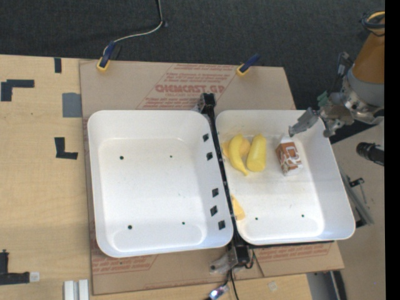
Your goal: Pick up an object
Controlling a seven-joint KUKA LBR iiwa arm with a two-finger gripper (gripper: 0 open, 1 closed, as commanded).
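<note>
Several objects lie in the right bin (325, 230). A yellow banana-like piece (237, 154) and a second yellow piece (257, 154) rest side by side near its left wall. A small brown and white carton (289, 156) stands to their right. A small yellow-orange piece (237, 208) lies against the left wall further forward. My gripper (309, 132) hangs over the bin's back right corner, just above and to the right of the carton. It is open, with nothing between its fingers, and it touches no object.
The left bin (100, 167) sits beside the right one, and black clips (215, 192) run along the shared wall. Both bins rest on a cardboard sheet (181, 86) held by clamps. The arm's orange band (369, 55) rises at the far right.
</note>
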